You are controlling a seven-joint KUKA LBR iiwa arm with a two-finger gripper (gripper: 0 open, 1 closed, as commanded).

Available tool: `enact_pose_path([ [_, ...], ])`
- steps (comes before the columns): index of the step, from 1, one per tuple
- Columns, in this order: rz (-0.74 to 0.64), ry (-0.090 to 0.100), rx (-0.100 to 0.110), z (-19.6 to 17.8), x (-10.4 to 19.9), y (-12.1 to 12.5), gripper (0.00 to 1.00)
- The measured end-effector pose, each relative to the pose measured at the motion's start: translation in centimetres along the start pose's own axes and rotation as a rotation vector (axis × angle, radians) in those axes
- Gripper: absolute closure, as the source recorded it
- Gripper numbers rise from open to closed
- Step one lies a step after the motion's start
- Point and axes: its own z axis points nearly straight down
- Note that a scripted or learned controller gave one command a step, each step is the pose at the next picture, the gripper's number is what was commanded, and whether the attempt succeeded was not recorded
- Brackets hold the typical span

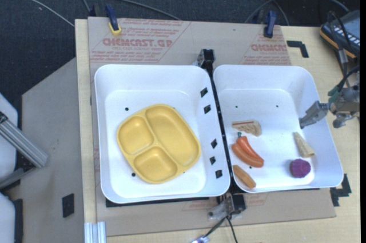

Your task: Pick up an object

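Note:
The right bin (pixel 269 79) holds several small items. A tan wedge (pixel 247 128) lies near its left wall, with an orange-red carrot-like piece (pixel 247 151) just below it and an orange-brown piece (pixel 245 176) at the front left. A purple lump (pixel 299 167) sits at the front right, and a pale tan stick (pixel 303 144) lies just above it. My gripper (pixel 327 110) hangs over the bin's right rim, above and to the right of the tan stick. It is apart from every item.
The left bin (pixel 114 87) holds a yellow three-compartment plate (pixel 158 143). A black divider with clips (pixel 213 122) runs between the bins. Blue clamps (pixel 113 20) (pixel 269 23) hold the cardboard at the back. Cables and a device (pixel 343 36) lie at the right.

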Motion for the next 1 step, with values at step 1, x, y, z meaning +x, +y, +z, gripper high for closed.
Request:
enact_pose_path([
  [1,-0.004,-0.003,-0.012,-0.58,0.05,0.21,0.0],
])
